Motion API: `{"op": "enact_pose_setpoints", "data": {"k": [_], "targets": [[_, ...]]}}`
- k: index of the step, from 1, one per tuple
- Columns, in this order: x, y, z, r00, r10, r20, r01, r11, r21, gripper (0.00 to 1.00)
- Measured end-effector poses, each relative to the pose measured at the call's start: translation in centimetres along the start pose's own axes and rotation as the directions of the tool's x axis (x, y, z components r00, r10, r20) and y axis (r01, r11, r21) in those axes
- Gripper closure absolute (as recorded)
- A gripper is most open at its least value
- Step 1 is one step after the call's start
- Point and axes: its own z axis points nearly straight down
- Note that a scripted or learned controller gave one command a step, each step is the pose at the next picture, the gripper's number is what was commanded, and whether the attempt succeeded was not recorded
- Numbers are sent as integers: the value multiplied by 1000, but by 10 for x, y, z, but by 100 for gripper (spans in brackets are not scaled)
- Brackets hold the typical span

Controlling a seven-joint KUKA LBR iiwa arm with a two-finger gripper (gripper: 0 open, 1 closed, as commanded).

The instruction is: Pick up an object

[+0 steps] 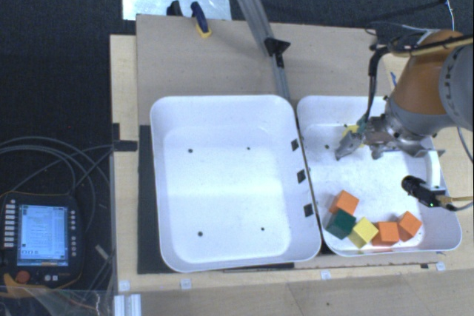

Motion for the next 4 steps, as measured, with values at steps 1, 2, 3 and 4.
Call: {"op": "enact_pose_setpoints", "data": {"k": [1,2,3,4], "targets": [[0,2,-15,1000,-2,1,2,1000,-8,100],[-11,7,-70,1000,0,3,0,1000,-12,100],[-11,9,-105,1000,-2,2,2,1000,-10,100],[40,4,-118,1000,-8,-2,8,1000,-7,100]]}}
